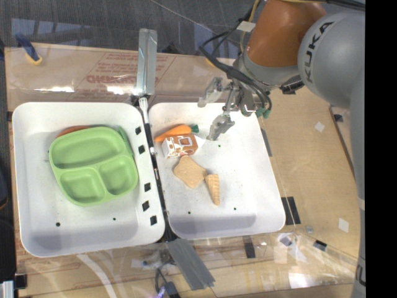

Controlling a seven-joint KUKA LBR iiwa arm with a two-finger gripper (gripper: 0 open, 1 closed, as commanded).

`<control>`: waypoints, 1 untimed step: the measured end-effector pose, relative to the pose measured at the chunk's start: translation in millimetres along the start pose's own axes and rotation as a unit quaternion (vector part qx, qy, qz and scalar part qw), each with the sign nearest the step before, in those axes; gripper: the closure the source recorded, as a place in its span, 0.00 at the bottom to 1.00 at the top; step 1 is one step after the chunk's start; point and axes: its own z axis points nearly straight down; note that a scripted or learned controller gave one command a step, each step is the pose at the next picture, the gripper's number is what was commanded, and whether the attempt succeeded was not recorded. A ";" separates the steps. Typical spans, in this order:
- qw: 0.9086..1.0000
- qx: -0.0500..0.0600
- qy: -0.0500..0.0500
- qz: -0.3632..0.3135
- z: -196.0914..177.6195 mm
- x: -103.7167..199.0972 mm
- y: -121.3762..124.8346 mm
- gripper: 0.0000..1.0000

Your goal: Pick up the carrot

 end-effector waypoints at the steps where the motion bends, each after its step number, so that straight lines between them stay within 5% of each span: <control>1: 1.000 0.001 -0.013 0.020 114.6 55.3 10.0 0.00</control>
